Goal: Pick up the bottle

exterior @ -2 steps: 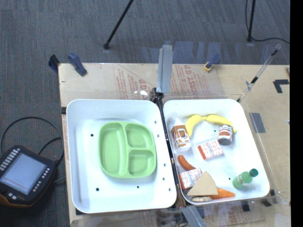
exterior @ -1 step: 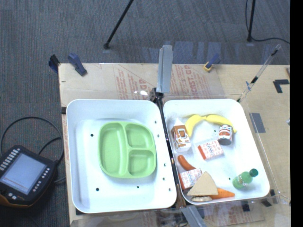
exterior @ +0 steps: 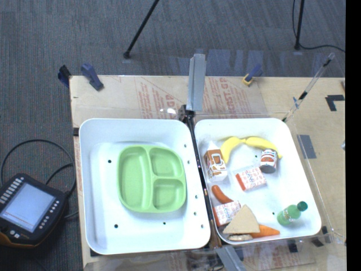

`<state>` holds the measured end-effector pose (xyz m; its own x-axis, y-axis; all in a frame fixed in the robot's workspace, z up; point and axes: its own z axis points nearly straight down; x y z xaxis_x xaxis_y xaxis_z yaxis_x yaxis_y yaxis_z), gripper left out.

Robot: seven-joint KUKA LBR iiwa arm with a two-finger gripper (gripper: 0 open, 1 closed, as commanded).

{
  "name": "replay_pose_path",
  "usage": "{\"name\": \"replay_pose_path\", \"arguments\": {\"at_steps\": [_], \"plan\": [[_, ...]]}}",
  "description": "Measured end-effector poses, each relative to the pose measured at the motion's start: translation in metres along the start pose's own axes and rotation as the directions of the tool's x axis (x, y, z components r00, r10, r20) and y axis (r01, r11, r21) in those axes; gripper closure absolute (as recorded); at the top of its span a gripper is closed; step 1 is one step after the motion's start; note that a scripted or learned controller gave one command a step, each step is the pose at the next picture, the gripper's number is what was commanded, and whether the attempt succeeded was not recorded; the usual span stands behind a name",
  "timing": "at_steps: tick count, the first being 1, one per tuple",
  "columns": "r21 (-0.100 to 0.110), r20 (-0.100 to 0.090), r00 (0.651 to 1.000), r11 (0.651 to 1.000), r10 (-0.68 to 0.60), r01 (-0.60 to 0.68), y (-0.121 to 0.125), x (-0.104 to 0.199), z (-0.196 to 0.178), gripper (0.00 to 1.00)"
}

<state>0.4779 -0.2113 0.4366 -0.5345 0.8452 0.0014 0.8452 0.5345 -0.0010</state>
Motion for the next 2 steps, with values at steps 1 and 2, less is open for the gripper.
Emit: {"name": "replay_pose_path", "arguments": {"at_steps": [1, 2], "plan": [[0.0, 0.0, 0.999, 0.999, -0.046, 0.046, 0.0005, 0.0004, -0.0001, 1.0], [0.0, 0.0, 0.991, 0.991, -0.131, 0.131, 0.0001, 0.0001, -0.0002, 1.0]]}}
